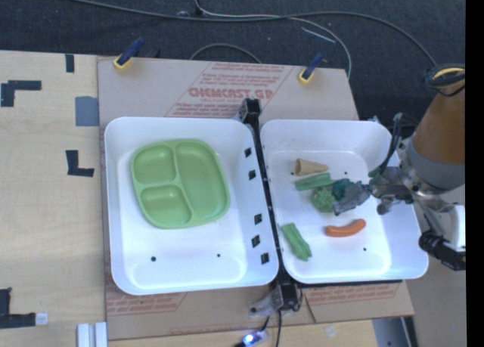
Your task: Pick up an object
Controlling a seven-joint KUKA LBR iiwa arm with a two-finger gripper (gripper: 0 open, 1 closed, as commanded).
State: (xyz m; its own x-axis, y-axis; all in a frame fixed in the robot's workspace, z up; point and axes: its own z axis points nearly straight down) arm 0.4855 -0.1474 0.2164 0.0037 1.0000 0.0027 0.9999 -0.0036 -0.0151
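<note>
Two shallow white plastic bins sit side by side on a cardboard-covered bench, seen from above. The right bin (378, 262) is the landmark. Near its front wall lies a ridged green pickle-shaped toy (296, 240), with bare white floor around it. Farther in, toward the right wall, lies a small orange sausage-shaped toy (345, 228). Beyond it, mid-bin, the grey two-finger gripper (349, 199) reaches in from the right wall, its tips against a bumpy green broccoli-like toy (325, 198); whether the fingers are open or closed cannot be made out. Just behind lie a flat green strip (312, 181) and a tan cone (310, 166). The back third is bare floor. Left of the right bin, the left bin (181, 270) holds a pale green divided plate (179, 182).
</note>
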